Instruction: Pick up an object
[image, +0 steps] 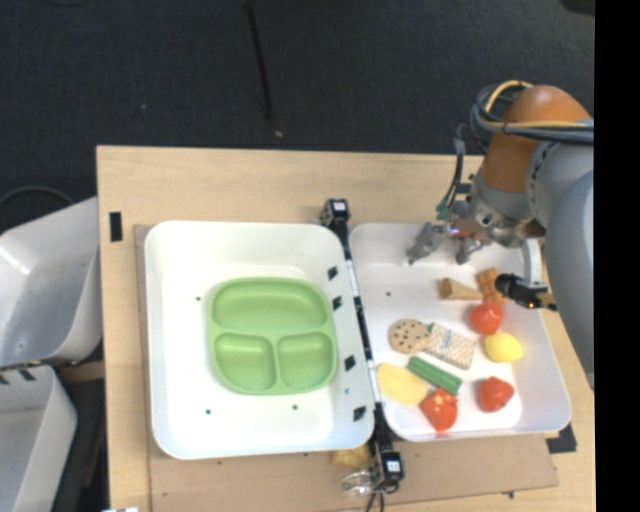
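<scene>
Bottommost, three tomatoes (439, 409), two lemons (402, 384); gripper (441, 248) at 12 o'clock of right bin (385, 260), jaws spread, holding nothing

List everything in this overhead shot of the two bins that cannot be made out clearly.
- Gripper, camera view: blurred and small, so what its jaws are doing is unreadable.
- Orange piece at the right bin's far side: partly covered by a black part of the arm; its shape is unclear.
- Patterned block: print too small to read.
- Yellow thing below the bins' seam: mostly hidden by the bin rims.
</scene>
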